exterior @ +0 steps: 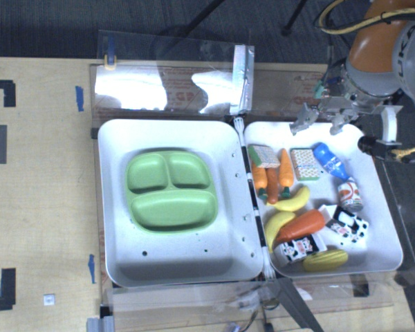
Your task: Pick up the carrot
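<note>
Camera view: pale wooden bench (34, 206) with black and blue tape marks, dark floor behind. Left bin (111, 206) holds a green divided tray (171, 189). Right bin (384, 244) is crowded; the carrot (301, 225) lies near its front, between bananas (283, 216), touching them. Gripper (324, 121) hangs over the bin's back rim, fingers spread, nothing between them.

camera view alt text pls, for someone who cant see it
Seen from above, a grey robot arm's pincer hovers over the far edge of the right white bin, which holds a carrot among bananas, a blue bottle and other small items. The left white bin holds a green divided plate.
</note>
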You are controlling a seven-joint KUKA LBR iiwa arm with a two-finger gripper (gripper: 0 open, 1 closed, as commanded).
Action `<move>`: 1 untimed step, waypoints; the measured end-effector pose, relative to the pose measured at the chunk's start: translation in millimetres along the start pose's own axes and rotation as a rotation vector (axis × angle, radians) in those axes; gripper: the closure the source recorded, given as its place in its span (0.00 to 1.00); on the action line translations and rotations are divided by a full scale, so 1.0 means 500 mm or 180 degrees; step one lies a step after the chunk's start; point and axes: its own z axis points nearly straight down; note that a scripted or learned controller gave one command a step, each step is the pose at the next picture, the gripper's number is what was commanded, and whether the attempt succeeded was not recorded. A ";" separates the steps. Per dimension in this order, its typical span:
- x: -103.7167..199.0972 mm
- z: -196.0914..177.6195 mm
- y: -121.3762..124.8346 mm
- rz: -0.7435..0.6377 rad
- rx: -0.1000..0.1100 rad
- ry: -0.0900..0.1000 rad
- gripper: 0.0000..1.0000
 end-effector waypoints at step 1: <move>0.048 0.168 -0.133 0.0124 -0.0002 -0.0001 0.00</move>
